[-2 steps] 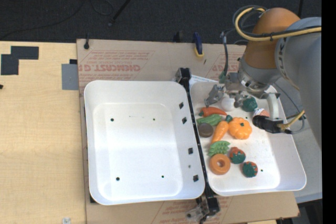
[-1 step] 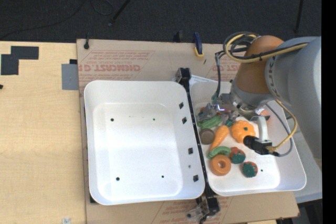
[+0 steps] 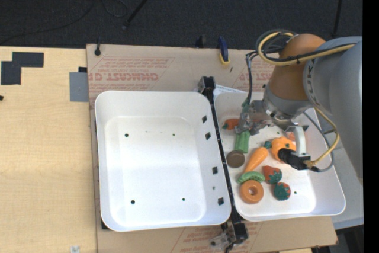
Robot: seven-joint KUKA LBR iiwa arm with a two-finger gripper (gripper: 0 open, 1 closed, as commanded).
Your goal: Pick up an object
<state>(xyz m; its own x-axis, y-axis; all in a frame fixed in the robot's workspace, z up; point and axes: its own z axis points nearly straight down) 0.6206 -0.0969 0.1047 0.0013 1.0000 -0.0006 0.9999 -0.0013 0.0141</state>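
Gripper state cannot be told; it is lowered into the right bin, just above a green cylinder. The approach step is judged to be in hand, and a closing and lift would be called for next. An orange carrot and an orange ring are crowded nearby. Both bins are carried on a cardboard-covered worktop, with dark floor beyond.

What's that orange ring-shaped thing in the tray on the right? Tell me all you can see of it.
The orange ring looks like a small toy doughnut: round, with a paler centre around its hole, seemingly plastic or rubber. It lies flat near the front of the right bin, close to the divider between the bins. A green leafy piece sits right against its upper edge, and a red-and-green toy lies just to its right, apart from it.
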